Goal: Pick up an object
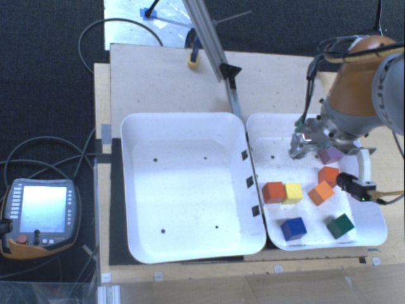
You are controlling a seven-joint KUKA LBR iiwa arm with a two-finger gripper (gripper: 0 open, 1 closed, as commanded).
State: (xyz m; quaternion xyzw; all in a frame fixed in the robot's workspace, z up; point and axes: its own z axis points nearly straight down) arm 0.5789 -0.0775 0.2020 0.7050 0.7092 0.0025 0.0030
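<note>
Several small blocks lie in the right bin (272,132): an orange-red cube (273,192) touching a yellow cube (293,192), a blue cube (293,228), a green cube (340,225), two orange blocks (324,185) and a purple block (330,154) partly under the arm. The hand (301,144) sits low over the bin's upper part, just left of the purple block; I cannot tell its state. Nothing shows in its grip. A good grasp probably means choosing a block standing apart, such as the blue cube, centring above it, aligning with its flat sides, then descending straight.
</note>
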